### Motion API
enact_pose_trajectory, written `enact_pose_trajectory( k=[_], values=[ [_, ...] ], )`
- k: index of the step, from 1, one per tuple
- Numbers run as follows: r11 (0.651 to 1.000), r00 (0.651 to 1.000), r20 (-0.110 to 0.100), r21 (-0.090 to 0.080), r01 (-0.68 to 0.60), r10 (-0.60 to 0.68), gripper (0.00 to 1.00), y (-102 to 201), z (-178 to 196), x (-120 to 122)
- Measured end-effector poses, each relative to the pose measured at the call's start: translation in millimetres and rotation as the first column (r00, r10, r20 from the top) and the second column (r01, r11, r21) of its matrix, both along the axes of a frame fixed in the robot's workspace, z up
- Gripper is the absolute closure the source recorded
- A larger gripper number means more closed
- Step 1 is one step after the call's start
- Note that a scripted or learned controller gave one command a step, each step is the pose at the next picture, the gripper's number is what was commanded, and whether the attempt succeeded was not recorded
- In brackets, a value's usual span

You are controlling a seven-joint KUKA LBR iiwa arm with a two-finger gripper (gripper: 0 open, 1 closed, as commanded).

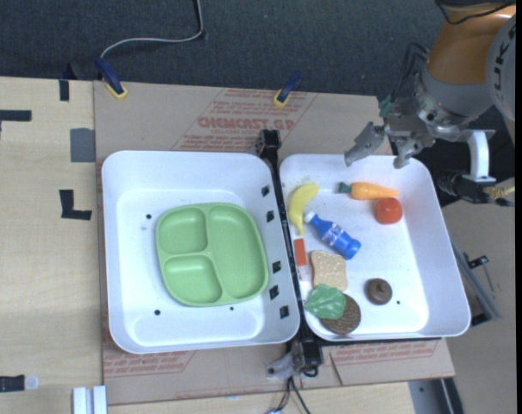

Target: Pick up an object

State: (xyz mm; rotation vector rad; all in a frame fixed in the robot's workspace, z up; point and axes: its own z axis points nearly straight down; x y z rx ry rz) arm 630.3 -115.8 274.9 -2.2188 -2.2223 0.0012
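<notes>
Overhead, the grey arm with its orange band (468, 33) reaches in from the right, its wrist tilted down toward the far edge of the right bin (433, 231). The gripper (383, 151) hangs above that bin's far rim with its two fingers spread wide apart and nothing between them.

The bench is topped with a brown cardboard sheet (226, 123) printed in red lettering, held by two yellow-and-blue clamps (112, 80) at its far edge. Beyond it lies dark carpet with a white cable (170, 33) trailing across it.

The things to pick lie in the right bin. A carrot (370, 191) lies nearest the gripper, just below it, with a red tomato (387, 210) touching or almost touching its near side. A banana (301, 201) sits by the bin's left wall, and a blue bottle (333, 235) with a white cap lies slanted just near of it. A slice of bread (329, 270) rests beside a small red and white stick (300, 255). A green leaf (324, 301) overlaps a dark brown cookie (347, 316), and a chocolate doughnut (379, 291) sits apart to their right.

The left bin (122, 231) holds a green divided plate (212, 254) with three compartments, lying flat at its middle.
</notes>
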Motion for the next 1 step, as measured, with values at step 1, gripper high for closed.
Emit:
enact_pose_trajectory(
  k=[1],
  values=[
    [1.0, 1.0, -0.003, 0.0, 0.0, 0.0, 0.0, 51.0, -92.2, 4.8]
  ],
)
